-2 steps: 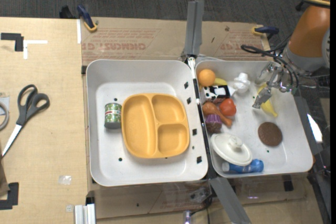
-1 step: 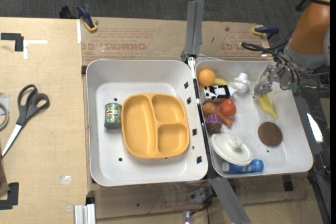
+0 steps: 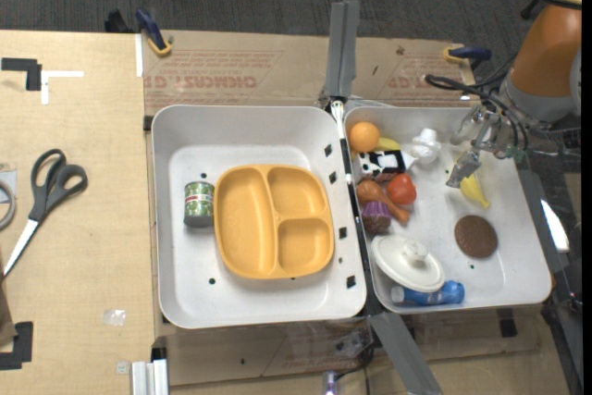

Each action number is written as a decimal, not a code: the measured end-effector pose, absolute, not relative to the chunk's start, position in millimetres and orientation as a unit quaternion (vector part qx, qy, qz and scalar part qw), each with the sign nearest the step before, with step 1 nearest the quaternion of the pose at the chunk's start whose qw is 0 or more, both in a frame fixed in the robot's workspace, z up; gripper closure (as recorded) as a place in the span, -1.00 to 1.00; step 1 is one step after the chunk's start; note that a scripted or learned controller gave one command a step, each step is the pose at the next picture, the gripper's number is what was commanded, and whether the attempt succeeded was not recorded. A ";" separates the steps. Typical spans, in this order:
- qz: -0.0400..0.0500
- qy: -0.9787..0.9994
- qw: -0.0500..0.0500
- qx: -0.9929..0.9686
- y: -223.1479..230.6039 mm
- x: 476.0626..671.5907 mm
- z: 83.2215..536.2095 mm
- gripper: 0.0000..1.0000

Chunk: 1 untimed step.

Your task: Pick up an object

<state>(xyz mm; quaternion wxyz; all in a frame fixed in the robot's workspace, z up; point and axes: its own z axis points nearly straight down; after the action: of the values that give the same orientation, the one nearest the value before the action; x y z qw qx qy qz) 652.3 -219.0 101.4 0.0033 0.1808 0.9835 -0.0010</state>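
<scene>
Gripper (image 3: 465,169) hangs low over the right bin (image 3: 532,287), upper right area, fingers pointing down; opening can't be told, nothing seen between the fingers. Yellow banana-like piece (image 3: 475,191) lies just beside the fingertips. Brown round disc (image 3: 475,236) sits below it. Orange ball (image 3: 363,136) and white lid (image 3: 410,263) on that bin's left side. Left bin (image 3: 176,282) holds a yellow divided plate (image 3: 274,221) and a small green can (image 3: 198,203).
</scene>
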 end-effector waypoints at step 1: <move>-0.002 0.984 0.005 0.179 -218.9 653.5 110.0 1.00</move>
<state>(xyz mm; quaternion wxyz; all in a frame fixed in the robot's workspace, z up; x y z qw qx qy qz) 653.5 -218.9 110.0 0.0049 0.1794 0.9838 -0.0020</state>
